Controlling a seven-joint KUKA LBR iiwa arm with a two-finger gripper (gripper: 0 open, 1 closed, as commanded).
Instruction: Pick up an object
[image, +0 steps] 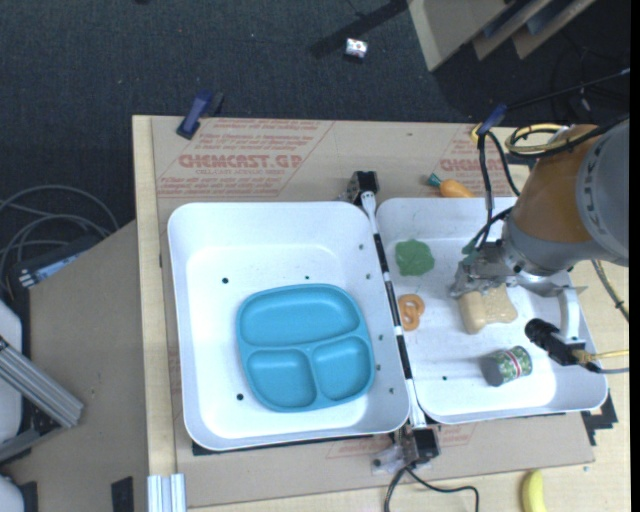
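- Camera view, left side: the left bin (190, 300) holds a blue divided tray (305, 345) lying flat, well apart from the arm.
- Between the two bins runs their shared rim, and just to the right of it lies a small orange ring (410, 309).
- Further right, in the right bin (560, 395), a green lump (414, 257) sits toward the back, near the ring and untouched.
- Next comes a beige block (487, 310), the likeliest thing to be picked; the pincer (480, 280) sits right on its upper end, seemingly touching it.
- I cannot tell whether the pincer is spread or pressed together, since the wrist hides its tips.
- In front of the block lies a small can with a green label (508, 365) on its side, close to a black part of the tool.
- My reading: this is the reaching and closing step, with nothing lifted yet. Next it needs a firm squeeze across the block, then a straight rise; a shallow bite could let it slip.
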